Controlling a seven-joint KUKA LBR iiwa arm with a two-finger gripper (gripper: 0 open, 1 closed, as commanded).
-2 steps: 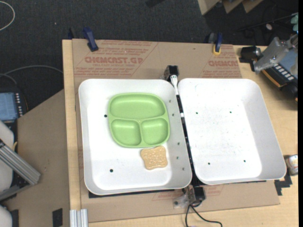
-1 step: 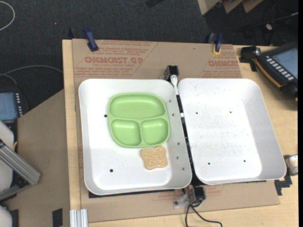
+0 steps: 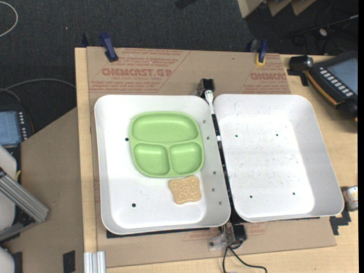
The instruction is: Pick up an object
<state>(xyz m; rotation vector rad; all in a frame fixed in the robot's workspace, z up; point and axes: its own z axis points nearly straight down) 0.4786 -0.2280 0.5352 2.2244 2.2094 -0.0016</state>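
So, going left to right: the left bin [image 3: 108, 152] has both objects in it. A light green divided plate [image 3: 166, 144] lies flat in the upper middle of that bin, with one wide compartment along the top and two smaller ones under it. Just below the plate's lower edge, a bit right of center, is a tan slice of toy toast [image 3: 185, 190], also lying flat. It's right up against the plate's rim or barely apart, hard to call.

The right bin [image 3: 318, 152] butts against the left one along the middle seam, with only little dark dots on its floor. Both bins rest on a brown board [image 3: 170, 67] with red lettering, held at the far edge by a blue clamp [image 3: 108, 46] on the left and another clamp [image 3: 261, 51] on the right.

As for the gripper, I can't tell if it's released or clenched.
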